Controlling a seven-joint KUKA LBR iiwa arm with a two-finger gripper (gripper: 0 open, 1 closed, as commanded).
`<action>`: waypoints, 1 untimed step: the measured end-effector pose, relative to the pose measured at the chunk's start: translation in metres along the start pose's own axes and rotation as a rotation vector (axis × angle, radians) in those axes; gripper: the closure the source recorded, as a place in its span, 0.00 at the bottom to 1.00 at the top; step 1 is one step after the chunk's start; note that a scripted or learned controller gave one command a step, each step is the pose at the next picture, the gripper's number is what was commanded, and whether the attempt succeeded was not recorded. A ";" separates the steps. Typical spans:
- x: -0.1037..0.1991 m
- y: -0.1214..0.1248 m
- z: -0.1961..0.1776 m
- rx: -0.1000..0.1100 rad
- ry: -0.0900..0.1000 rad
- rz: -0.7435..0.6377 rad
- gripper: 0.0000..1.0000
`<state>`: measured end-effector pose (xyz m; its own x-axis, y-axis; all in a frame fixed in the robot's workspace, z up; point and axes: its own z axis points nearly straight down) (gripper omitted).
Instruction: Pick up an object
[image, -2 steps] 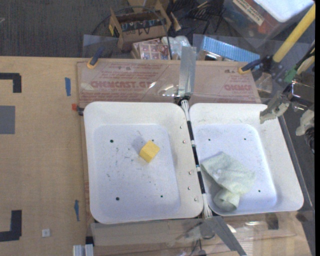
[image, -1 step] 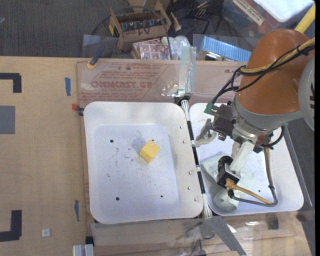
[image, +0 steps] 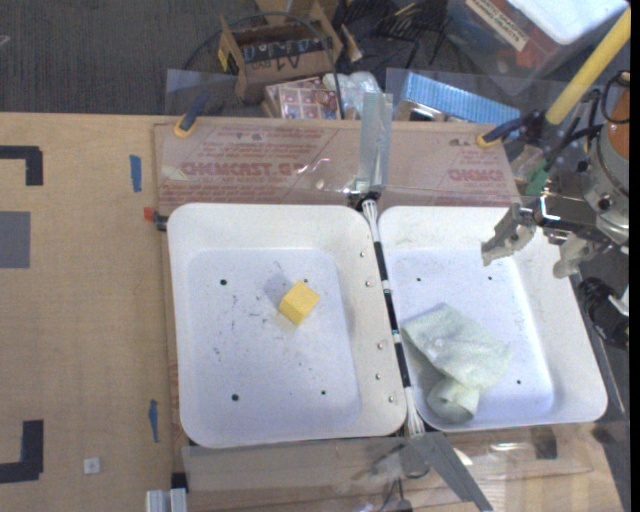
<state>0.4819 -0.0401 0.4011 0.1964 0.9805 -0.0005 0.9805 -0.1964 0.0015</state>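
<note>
Camera view: 2 shallow white plastic bins side by side on the light wooden bench (image: 80, 330).

Left white bin (image: 200, 400) holds 1 small yellow cube-shaped block (image: 298, 303), just past centre toward 1 o'clock, sitting flat on the floor, well apart from every wall. Dark scuff marks on the floor around it.

Right white bin (image: 570, 380) holds a pale green-white crumpled soft bag or cloth (image: 458, 350), spread from bin centre toward 7 o'clock, its lower end rolled up against the near-left corner.

Grey arm comes in from 3 o'clock of the frame. Metal 2-finger pincer (image: 533, 243) hangs over the 1 o'clock corner of the right bin, above the rim area. Fingers (image: 503, 240) spread apart, nothing between them. Pincer is well apart from both the yellow block and the pale bag.

Behind the bins at 12 o'clock: a clear plastic sheet over printed cardboard (image: 260, 170), with clutter of boxes beyond the bench edge.
</note>
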 end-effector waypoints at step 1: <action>-0.015 0.001 -0.034 -0.001 0.000 0.451 0.00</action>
<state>0.4801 -0.0555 0.4348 0.6040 0.7970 0.0001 0.7970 -0.6040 0.0023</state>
